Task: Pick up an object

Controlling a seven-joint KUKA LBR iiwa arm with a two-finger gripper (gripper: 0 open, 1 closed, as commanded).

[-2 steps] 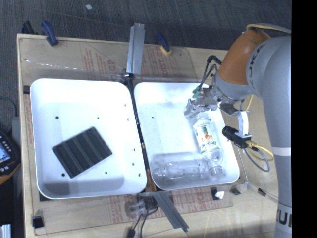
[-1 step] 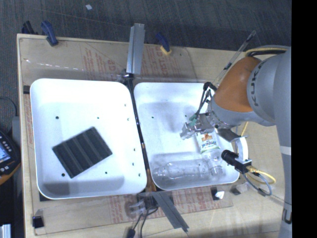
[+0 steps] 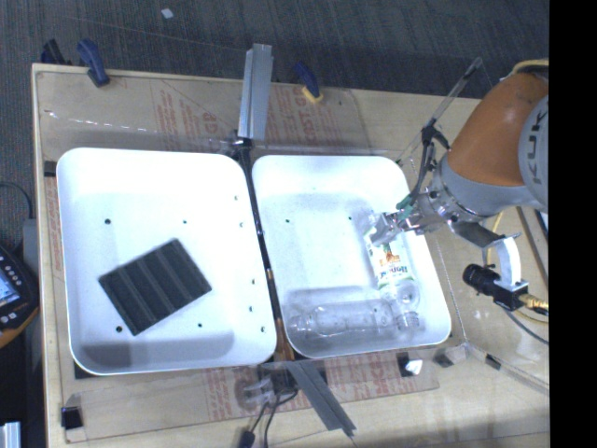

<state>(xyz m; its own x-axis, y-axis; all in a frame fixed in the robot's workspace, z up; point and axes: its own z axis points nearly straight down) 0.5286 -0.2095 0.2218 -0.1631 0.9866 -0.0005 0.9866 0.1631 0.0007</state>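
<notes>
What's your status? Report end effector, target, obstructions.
End effector low in right bin, over small labelled bottle. Clear bottle lies alongside. Dark ribbed pad in left bin.

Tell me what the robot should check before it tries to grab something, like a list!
1. Is there something to grab in the right bin? Ok: a small bottle with an orange and white label and a clear plastic bottle lie there.
2. Is the gripper near one? Ok: it sits right above the small bottle's top end.
3. Are its fingers around the bottle? Cannot tell: that spot is too blurry.
4. Is the small bottle free of the others? Not ok: its lower end meets the clear bottle.
5. Is the black ribbed pad out of the way? Ok: it lies in the left bin.
</notes>
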